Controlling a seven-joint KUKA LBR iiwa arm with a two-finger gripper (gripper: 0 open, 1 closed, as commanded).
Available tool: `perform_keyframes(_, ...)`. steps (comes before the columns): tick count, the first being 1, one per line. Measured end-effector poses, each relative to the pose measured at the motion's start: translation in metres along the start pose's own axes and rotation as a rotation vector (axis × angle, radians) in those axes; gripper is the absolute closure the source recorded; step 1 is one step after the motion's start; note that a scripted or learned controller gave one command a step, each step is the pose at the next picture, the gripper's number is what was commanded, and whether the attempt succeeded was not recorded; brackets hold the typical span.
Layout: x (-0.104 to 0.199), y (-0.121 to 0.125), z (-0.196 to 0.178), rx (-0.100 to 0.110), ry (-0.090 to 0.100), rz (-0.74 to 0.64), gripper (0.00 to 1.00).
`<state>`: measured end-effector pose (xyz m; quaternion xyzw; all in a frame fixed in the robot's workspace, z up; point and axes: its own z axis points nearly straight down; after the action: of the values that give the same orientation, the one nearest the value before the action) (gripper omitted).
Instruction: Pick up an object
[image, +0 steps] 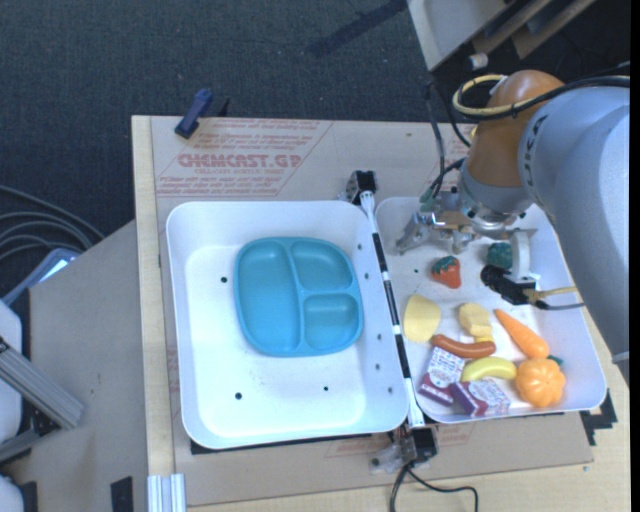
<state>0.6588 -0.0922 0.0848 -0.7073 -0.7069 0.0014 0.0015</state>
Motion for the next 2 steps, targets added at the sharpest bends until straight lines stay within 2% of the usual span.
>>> perform_keyframes(2, 0.0006, 0.008, -0.0003, -0.006, -0.002, -0.001, 0.0)
